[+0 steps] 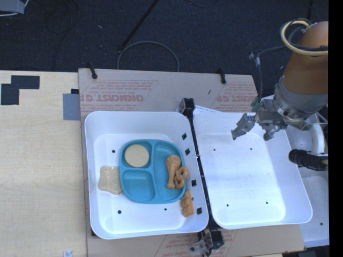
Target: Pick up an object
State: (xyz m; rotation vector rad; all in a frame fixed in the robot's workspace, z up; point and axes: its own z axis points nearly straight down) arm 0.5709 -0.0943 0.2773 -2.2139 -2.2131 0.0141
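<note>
Fingers [242, 128] of the end effector [256, 130] are spread wide apart over the upper part of the right bin [252, 197], with nothing between them and nothing touching them. One finger points toward the bin's middle, the other sits nearer the grey wrist below the orange band. Well apart from it, in the left bin [104, 130], lies a blue divided tray [144, 189] holding a round tan disc [136, 155] in one compartment and a pretzel-like piece [176, 171] in another. A pale bread-like piece [110, 180] rests just beside the tray's left edge, and a small brown piece [186, 203] lies near its lower right corner.
</note>
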